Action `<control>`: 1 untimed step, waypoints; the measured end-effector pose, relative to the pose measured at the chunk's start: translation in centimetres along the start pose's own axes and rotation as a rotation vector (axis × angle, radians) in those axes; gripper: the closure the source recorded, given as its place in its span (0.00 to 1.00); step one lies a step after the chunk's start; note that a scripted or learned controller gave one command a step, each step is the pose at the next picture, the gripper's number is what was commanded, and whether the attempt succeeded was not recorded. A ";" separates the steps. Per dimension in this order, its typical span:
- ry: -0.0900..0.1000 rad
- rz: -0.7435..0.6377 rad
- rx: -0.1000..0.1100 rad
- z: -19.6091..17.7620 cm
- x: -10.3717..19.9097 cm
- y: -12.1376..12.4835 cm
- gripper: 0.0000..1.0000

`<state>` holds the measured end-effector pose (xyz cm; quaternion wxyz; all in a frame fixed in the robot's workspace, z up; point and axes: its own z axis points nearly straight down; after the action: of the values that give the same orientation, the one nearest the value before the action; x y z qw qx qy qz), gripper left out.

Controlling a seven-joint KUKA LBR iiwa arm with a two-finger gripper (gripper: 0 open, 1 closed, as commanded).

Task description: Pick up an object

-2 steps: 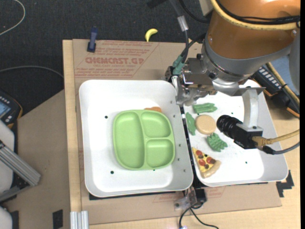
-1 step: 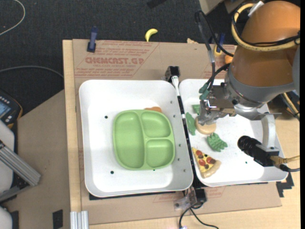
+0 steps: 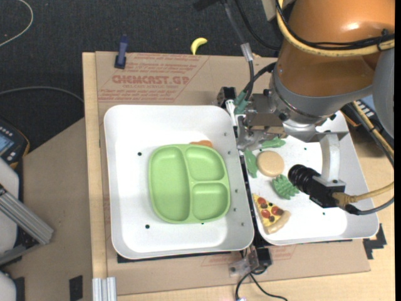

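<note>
The right bin (image 3: 351, 231) holds a round tan cookie (image 3: 270, 163), a pizza slice (image 3: 270, 212) near the front, and green leafy pieces (image 3: 286, 187) beside and behind the cookie. My gripper (image 3: 252, 129) hangs low over the back left corner of this bin, close to the divide between the bins, just behind a green leaf (image 3: 250, 162). The wrist and arm hide most of the gripper. No object is visibly held in it.
The left bin (image 3: 125, 168) carries a green divided plate (image 3: 188, 182), with a small orange item (image 3: 201, 143) peeking out behind it. A blue clip (image 3: 121, 52) and a yellow piece (image 3: 198, 44) lie at the back edge of the cardboard sheet.
</note>
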<state>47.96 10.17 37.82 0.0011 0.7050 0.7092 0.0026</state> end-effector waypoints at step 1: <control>-0.002 0.005 0.002 -0.8 -0.3 0.0 1.00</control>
<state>48.00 9.88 38.66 0.0013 0.7068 0.7074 0.0012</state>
